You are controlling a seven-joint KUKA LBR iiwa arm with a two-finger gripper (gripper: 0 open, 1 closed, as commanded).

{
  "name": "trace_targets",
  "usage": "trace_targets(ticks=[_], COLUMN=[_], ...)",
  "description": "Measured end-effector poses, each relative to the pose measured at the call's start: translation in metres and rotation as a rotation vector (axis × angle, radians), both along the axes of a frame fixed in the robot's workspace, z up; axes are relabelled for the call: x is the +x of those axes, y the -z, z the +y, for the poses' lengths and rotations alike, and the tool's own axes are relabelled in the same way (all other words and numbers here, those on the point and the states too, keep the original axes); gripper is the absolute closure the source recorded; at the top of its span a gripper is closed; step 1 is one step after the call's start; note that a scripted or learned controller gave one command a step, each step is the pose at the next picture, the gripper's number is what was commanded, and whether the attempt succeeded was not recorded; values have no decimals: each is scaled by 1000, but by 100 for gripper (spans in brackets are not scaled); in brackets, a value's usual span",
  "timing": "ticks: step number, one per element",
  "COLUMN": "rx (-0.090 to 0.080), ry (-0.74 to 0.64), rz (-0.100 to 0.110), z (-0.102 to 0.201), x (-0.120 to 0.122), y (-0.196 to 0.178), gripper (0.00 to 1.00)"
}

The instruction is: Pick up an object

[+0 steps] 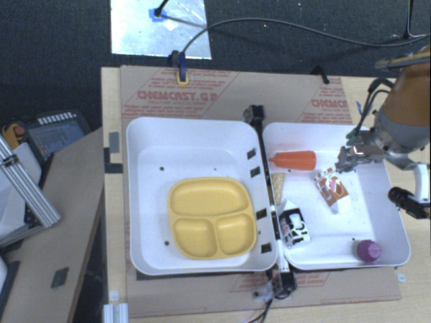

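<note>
In the right bin (377, 247) lie an orange carrot-shaped piece (293, 159), a small orange-and-white packet (331, 188), a black-and-white block (294, 226) and a purple round piece (368, 250). My gripper (347, 159) hangs over the right bin's upper right part, just above and right of the packet. Nothing shows between its fingers, and I cannot tell how they stand.
A yellow divided tray (210, 217) lies in the left bin (155, 153). The black divider with clips (264, 180) runs between the bins. A black cable (269, 25) crosses the back. A grey device (57, 136) and a metal rail (27, 187) sit on the side table at left.
</note>
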State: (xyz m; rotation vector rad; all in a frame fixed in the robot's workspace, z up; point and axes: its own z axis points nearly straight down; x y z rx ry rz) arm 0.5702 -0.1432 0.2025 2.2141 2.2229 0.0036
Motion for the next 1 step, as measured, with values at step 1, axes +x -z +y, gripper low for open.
trace_targets(ticks=[1], rx=[3], ry=[-6], rz=[0], z=[58], x=[19], y=[-3], gripper=[100])
